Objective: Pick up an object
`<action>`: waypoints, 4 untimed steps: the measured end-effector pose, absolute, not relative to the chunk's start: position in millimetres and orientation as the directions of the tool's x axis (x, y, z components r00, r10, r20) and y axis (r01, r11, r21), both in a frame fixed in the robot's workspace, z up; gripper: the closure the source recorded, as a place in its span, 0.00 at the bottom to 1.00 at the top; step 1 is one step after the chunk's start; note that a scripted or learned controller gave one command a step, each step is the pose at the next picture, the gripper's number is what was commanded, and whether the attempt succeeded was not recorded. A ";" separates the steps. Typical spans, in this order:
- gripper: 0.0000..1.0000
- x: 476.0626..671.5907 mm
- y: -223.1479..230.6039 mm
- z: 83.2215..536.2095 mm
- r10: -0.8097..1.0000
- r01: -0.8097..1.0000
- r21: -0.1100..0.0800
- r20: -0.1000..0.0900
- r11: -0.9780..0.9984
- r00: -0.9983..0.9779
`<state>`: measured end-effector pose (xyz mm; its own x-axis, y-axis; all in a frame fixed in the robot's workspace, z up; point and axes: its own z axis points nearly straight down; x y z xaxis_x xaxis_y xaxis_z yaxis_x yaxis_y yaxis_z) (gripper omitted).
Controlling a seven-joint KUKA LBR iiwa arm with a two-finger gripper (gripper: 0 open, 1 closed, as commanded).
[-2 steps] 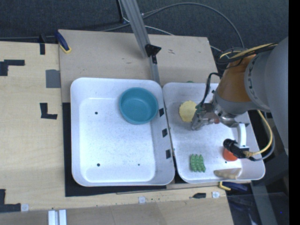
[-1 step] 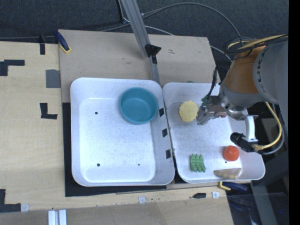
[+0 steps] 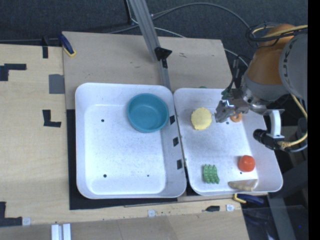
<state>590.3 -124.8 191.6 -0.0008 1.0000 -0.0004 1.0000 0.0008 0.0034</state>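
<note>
Camera view, looking down at a slant on the bench [image 3: 30,134]: two shallow white bins sat side by side. The left bin [image 3: 95,149] held a blue bowl [image 3: 147,112] upright in its upper right part, close to the divider. The right bin [image 3: 220,149] held four or five small items. A yellow round object [image 3: 201,118] lay in the upper left area of that bin. A green ridged object [image 3: 210,174] lay near the lower edge, left of centre. A red round object [image 3: 246,163] sat near the right wall, and a pale tan object [image 3: 244,185] lay just below it, against the lower right corner. A small orange thing [image 3: 236,117] showed right by the gripper tip, partly hidden; what it was couldn't be made out. The grey arm [image 3: 272,69] with its orange band reached in from the right, and the gripper [image 3: 223,115] hung over the upper part of the right bin, just right of the yellow round object and apart from it. Jaw state: could not tell, too small and dark. No object was seen between them. A slanted metal pole [image 3: 145,24] crossed the top of the bench toward the gap between the bins.
</note>
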 end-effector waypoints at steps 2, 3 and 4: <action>1.00 590.7 -76.5 231.3 1.000 1.000 -0.001 0.001 0.003 -0.003; 1.00 579.7 -26.7 220.2 1.000 1.000 -0.001 0.001 0.003 -0.003; 1.00 562.7 32.0 225.0 1.000 1.000 0.000 0.001 0.004 -0.004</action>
<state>562.7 32.0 225.0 -0.0045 1.0000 0.0012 1.0000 0.0045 -0.0002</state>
